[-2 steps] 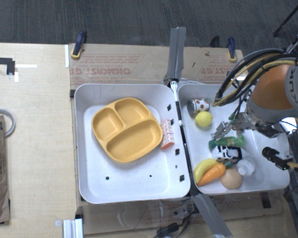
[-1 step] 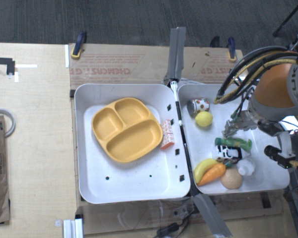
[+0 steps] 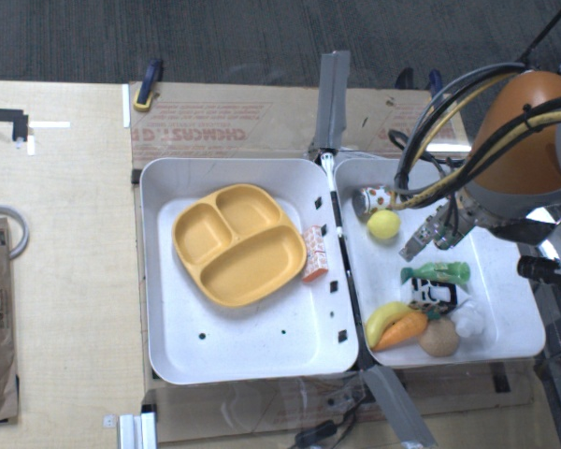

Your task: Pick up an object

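Left bin (image 3: 168, 344): holds a yellow divided plate (image 3: 238, 243), with a small orange-and-white packet (image 3: 315, 253) touching its right edge.
Right bin (image 3: 514, 330): toys along its near side: banana (image 3: 383, 318), carrot (image 3: 402, 330), potato (image 3: 438, 339), a green-topped black-and-white item (image 3: 435, 283).
Gripper (image 3: 421, 241): above the right bin, just right of a yellow ball (image 3: 383, 224); fingers parted, holding nothing.

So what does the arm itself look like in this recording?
The arm has a bulky rounded orange section over a grey body. Black and yellowish cables loop beside it toward the wrist. The gripper is grey metal, small and angular, with a paler grey part behind it.
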### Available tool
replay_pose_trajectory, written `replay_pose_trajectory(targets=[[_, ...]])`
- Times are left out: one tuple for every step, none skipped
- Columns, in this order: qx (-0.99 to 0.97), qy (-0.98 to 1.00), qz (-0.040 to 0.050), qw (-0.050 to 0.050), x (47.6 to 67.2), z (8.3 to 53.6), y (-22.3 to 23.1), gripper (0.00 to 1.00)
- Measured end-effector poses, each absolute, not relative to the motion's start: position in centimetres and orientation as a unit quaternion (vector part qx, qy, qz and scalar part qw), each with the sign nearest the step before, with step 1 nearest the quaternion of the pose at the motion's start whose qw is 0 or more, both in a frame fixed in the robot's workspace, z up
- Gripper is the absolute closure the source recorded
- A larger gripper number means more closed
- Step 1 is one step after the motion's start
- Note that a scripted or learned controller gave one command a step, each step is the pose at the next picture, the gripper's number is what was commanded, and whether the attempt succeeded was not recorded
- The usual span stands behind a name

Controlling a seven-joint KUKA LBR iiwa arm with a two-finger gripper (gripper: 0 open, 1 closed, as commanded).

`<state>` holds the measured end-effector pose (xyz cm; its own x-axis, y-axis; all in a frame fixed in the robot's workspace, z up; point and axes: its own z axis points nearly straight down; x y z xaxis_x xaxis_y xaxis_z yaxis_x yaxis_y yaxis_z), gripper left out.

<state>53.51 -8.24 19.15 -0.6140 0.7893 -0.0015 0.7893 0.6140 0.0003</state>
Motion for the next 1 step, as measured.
replay_pose_trajectory(targets=[[0.653, 0.758, -0.0011, 0.0, 56.95, 15.83, -10.04, 1.0]])
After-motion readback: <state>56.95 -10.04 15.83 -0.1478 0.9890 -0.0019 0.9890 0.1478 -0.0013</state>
